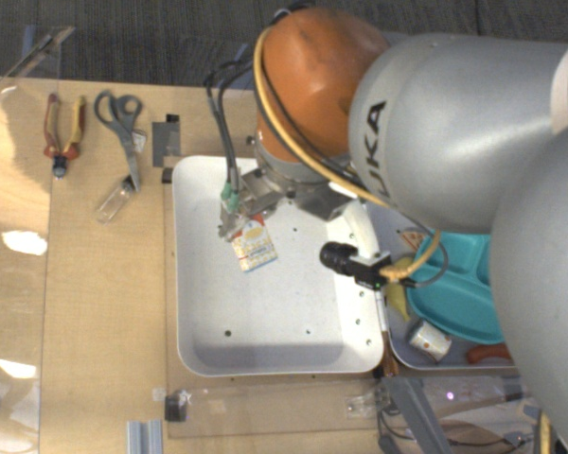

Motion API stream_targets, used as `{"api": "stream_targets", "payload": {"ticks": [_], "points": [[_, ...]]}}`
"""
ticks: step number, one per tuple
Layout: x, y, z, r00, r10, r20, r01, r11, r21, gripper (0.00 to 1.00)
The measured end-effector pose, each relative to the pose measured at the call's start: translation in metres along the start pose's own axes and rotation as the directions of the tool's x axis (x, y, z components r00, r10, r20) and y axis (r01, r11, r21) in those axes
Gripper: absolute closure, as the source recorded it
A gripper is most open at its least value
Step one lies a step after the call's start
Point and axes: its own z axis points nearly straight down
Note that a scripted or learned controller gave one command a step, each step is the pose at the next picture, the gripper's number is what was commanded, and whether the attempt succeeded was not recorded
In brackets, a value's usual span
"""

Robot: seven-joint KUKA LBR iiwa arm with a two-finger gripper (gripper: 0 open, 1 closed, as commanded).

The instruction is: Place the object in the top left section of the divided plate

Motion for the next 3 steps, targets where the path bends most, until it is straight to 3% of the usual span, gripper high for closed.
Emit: {"api": "stream_targets", "payload": {"ticks": [1, 2, 3], "points": [[0.036, -0.048, 0.053, 0.995, 0.104, 0.000, -0.104, 0.995, 0.003, 1.00], [-0.045, -0.052, -0.043, 1.000, -0.013, 0.001, 0.013, 1.000, -0.001, 1.00], [0.010, -0.062, 0.063, 0.985, -0.175, -0.001, 0.175, 0.985, 0.002, 1.00]]}}
